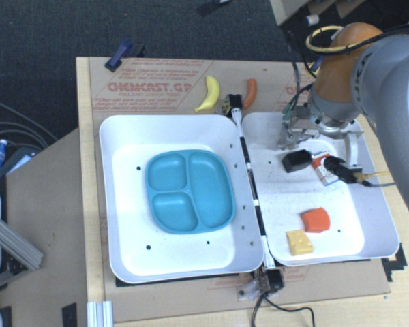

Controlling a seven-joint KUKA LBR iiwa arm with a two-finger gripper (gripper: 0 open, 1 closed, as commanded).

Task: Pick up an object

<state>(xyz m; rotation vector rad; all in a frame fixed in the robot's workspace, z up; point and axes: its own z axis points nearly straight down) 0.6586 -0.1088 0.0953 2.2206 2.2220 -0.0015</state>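
- the grey arm's gripper point(293, 135) hangs low over the back of the shallow white right bin point(358, 213). from this slanted view i cannot tell whether it is apart or together, and nothing is visibly held.
- nearest candidate: a small black block point(296, 160) lying on the bin floor just in front of the gripper. it lies at an angle, so a descent that isn't lined up could nudge it away rather than grip it.
- the gripper is near the bin's back wall and the divider, so drifting that way risks scraping the rim.
- a squat orange-red block point(315, 220) and a pale yellow cheese-like wedge point(300, 242) sit near each other toward the front, well apart from the gripper. going for one could bump the other.
- the blue three-compartment plastic plate point(189, 191) in the white left bin point(123, 148) looks broad and flat, a likely failed pinch.
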